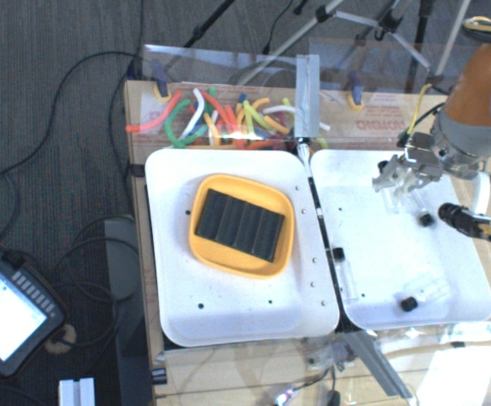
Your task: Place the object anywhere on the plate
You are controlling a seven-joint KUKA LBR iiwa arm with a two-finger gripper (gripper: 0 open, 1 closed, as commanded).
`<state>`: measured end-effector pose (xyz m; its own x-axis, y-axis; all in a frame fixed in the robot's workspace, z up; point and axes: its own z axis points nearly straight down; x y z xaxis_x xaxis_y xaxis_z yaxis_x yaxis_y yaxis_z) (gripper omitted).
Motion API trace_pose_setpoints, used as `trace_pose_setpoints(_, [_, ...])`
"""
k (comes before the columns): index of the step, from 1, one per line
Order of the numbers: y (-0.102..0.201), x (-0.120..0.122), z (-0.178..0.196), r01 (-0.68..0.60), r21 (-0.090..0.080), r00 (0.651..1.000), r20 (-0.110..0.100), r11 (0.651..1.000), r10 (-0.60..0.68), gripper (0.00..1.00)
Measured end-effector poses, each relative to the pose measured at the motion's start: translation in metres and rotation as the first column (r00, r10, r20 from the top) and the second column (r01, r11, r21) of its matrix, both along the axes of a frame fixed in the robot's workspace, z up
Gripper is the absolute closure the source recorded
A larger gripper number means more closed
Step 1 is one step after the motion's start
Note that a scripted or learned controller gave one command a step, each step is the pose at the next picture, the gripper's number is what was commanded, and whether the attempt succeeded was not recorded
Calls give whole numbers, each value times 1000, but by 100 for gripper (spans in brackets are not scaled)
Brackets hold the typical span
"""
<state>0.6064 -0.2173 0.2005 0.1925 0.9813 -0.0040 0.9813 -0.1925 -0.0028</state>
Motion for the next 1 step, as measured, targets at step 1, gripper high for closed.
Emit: trace_pose_setpoints(1, [54,-74,-22,-257,5,966,1,966,257,100])
